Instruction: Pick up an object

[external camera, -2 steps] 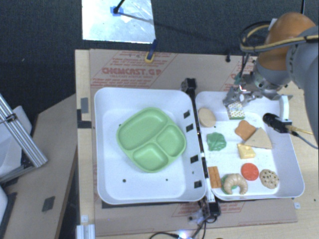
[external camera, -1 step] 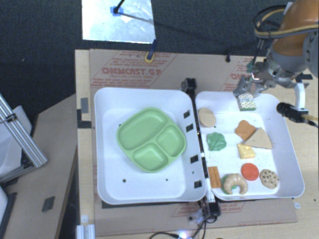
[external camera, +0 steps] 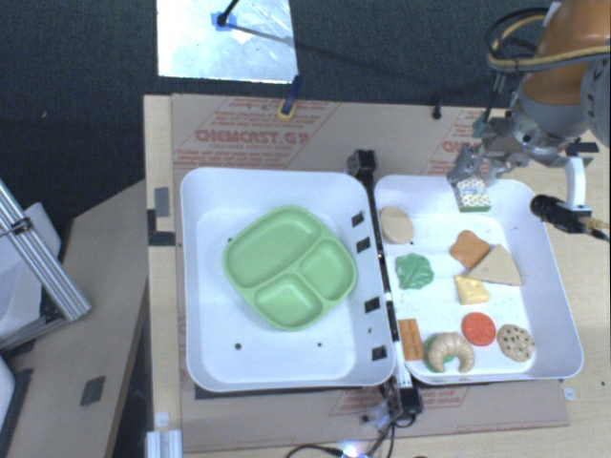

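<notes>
The pincer [external camera: 473, 175] hangs over the far edge of the right bin [external camera: 549, 284], and a small white block with green speckles [external camera: 474, 196] sits right beneath its fingertips, seemingly caught between them and raised slightly off the bin floor; that grip is a judgement, since the contact itself is too small to see clearly. The block lies directly under the pincer, so the coming move is likely a straight lift. The other pieces lie nearer the camera: a tan disc [external camera: 396, 225], a green leaf [external camera: 414, 271], a croissant [external camera: 450, 351]. A green tray [external camera: 289, 267] fills the left bin [external camera: 205, 351].
</notes>
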`<state>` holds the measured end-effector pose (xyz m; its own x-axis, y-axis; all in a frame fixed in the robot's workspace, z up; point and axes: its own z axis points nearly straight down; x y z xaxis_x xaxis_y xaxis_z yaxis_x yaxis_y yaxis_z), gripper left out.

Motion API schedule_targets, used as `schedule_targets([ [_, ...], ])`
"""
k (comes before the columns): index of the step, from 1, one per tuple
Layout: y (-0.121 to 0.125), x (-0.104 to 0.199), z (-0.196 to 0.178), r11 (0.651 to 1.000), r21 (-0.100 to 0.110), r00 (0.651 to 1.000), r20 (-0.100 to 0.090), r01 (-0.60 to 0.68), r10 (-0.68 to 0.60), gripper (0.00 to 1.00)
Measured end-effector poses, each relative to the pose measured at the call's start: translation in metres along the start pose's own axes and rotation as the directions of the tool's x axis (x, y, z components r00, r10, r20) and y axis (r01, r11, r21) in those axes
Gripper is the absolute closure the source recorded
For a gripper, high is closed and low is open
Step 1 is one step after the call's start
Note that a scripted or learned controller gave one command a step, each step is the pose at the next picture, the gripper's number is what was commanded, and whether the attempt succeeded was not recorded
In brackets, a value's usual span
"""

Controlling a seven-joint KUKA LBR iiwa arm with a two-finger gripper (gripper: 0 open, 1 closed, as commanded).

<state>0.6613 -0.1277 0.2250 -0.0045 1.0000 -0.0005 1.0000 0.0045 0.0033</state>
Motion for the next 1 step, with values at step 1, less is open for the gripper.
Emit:
schedule_targets([
  [1,-0.0242,0.0549,0.0073,1.0,0.004,1.0,-0.003,0.005,-0.005,1.0],
])
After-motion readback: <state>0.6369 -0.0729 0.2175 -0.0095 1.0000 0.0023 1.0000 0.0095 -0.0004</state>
